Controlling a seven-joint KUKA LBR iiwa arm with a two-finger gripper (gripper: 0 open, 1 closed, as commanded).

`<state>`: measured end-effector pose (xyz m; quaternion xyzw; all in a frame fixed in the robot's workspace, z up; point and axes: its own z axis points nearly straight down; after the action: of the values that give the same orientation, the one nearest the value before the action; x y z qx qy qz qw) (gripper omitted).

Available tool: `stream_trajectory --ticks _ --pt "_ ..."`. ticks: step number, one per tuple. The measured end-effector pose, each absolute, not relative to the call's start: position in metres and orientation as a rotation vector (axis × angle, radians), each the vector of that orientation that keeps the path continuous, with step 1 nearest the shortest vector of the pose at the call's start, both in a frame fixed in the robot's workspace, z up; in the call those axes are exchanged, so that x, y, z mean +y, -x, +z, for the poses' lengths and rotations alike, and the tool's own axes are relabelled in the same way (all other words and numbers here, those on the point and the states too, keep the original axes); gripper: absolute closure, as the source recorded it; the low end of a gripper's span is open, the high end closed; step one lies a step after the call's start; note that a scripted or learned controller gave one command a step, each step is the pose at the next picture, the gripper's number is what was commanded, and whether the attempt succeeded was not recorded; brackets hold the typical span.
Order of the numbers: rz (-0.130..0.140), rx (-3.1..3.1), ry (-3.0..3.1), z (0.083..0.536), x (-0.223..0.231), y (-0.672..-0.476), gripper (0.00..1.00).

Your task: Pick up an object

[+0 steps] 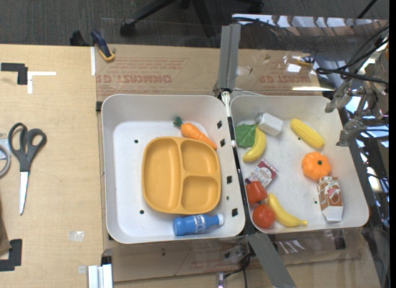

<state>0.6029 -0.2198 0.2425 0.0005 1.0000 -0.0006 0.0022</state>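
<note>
Nothing has been lifted: every candidate object lies in the bins, e.g. the small pumpkin [316, 165] and corn cob [307, 133] in the right bin [356, 185]. The end effector [348, 115] is seen at that bin's right rim (finger state cannot be told); approach, grasp and lift are judged outstanding.

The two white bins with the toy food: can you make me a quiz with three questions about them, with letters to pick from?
1. Where is the carrot?
A. In the left bin, touching the yellow tray
B. In the right bin
C. On the bench by the scissors

2. How many bananas are in the right bin?
A. None
B. Two
C. Five

3. How is the blue bottle placed?
A. Standing upright
B. Lying on its side
C. Resting inside the tray

Answers: 1 A, it lies against the tray's top edge. 2 B, one near the divider, one at the bottom. 3 B, it lies flat below the tray.
</note>
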Motion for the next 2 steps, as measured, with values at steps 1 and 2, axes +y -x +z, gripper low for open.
stream_trajectory --ticks 1,2 --pt "-0.001 3.136 -0.093 0.138 -0.206 -0.634 0.0" --pt "-0.011 3.102 -0.168 0.109 -0.209 -0.644 0.0"
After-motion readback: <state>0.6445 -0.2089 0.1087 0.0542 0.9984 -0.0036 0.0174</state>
